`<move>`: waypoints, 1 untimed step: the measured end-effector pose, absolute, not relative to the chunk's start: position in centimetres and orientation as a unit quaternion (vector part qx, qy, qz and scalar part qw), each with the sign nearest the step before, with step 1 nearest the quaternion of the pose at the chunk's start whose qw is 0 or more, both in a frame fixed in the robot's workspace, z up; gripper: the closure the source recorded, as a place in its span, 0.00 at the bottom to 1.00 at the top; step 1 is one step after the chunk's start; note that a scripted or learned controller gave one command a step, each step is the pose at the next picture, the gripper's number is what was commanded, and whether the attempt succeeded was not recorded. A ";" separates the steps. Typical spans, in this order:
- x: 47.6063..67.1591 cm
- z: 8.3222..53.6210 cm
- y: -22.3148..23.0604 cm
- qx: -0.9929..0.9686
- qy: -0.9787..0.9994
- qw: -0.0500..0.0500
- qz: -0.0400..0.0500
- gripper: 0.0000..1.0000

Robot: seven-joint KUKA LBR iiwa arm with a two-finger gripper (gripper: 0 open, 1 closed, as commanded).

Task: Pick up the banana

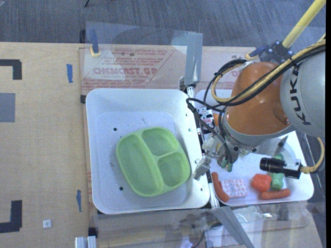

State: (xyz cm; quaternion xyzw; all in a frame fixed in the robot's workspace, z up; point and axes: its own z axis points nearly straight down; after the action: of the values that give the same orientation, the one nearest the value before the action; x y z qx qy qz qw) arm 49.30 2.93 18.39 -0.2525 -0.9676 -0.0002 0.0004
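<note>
Arm [258,99] low; pincer [207,161] pointing left

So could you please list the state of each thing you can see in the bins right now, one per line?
green divided plate: upright, nothing in its compartments, lying in the left bin.
gripper: low over the wall between the bins, nothing visibly held.
hot dog: lying flat in the right bin.
pink patterned packet: lying flat beside the hot dog.
carrot: lying flat.

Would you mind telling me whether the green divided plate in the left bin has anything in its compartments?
Empty. The green divided plate lies flat in the left bin, and all three compartments show only bare green surface.
</note>
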 end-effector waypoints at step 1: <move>56.3 18.5 0.2 -0.246 -0.969 -0.002 -0.001 0.00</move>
State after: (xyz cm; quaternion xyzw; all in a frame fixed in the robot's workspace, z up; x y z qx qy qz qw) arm 56.27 0.16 18.45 -0.2461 -0.9692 -0.0007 -0.0021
